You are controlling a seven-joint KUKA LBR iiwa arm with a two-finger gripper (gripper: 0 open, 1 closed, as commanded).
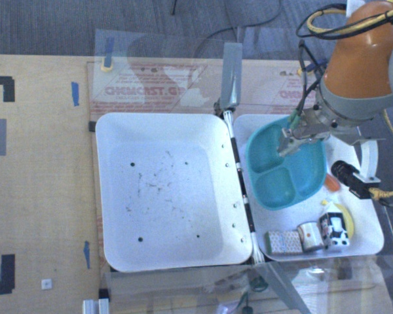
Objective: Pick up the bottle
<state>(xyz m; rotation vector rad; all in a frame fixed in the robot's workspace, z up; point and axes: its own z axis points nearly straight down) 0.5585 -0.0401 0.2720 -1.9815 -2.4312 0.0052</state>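
Note:
A small brownish-silver cylinder, which may be the bottle [308,235], lies on its side near the front edge of the right bin [373,241]. My gripper [293,140] hangs over the upper right part of a teal divided plate [285,169] in that bin, well behind the cylinder and apart from it. Nothing shows in the gripper. The arm's orange band [360,44] covers the bin's far right corner.
Beside the cylinder lie a speckled flat pad [284,242], a black-and-white item [335,230] and a yellow curved piece [346,217]. A small orange thing [332,183] rests by the plate's right rim. The left bin [105,175] stands alongside, its floor bare white.

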